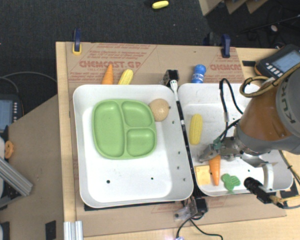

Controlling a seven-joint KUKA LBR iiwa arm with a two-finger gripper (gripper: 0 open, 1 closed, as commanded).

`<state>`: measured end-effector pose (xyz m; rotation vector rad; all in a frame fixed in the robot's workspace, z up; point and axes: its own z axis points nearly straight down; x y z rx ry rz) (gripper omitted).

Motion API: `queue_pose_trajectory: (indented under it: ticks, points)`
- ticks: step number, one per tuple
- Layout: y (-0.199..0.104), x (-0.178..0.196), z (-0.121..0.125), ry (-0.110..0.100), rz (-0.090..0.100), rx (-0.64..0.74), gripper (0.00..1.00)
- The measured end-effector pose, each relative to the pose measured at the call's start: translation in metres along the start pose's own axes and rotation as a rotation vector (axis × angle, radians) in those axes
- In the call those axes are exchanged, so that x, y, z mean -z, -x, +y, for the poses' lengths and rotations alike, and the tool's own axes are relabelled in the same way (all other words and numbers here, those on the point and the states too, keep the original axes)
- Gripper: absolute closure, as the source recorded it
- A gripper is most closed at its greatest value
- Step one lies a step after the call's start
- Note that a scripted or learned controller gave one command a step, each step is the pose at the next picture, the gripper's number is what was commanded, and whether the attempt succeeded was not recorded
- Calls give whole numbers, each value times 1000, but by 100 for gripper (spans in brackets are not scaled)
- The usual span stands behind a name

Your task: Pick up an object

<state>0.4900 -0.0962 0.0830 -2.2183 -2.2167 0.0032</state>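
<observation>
**Arm low over the right bin, gripper beside the carrot**

The arm (272, 119) reaches in from the right and bends down over the right bin (210, 95). Its gripper (213, 152) sits low near the bin's front left part, just above the top end of a carrot (215, 169). The fingers are small and dark against the clutter, so whether they are open or closed cannot be told, and nothing is plainly seen between them.

The carrot lies roughly upright in the view, its thick end toward the gripper. Just left of it, touching or nearly so, is a pale yellow block (203, 175) that may be a slice of cheese. Just right of the carrot's lower end lies a green broccoli piece (230, 182). Farther back in the same bin, near its left wall, lies a corn cob (195, 128).

The left bin (90, 184) holds a green divided plate (124, 129) with three compartments, and a tan round potato-like thing (159, 109) rests against the plate's back right corner.

Behind the bins, on the bench (140, 59), lie a second carrot (107, 75), a yellow banana-like piece (125, 76) and a blue bottle (199, 74).
</observation>
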Motion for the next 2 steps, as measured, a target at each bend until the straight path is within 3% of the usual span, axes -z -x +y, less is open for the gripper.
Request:
queue_pose_trajectory:
  ticks: [1, 2]
  points:
    - [2, 12, 2, 7, -5, -2, 100]
    - [-94, 106, 29, 14, -3, 7, 100]
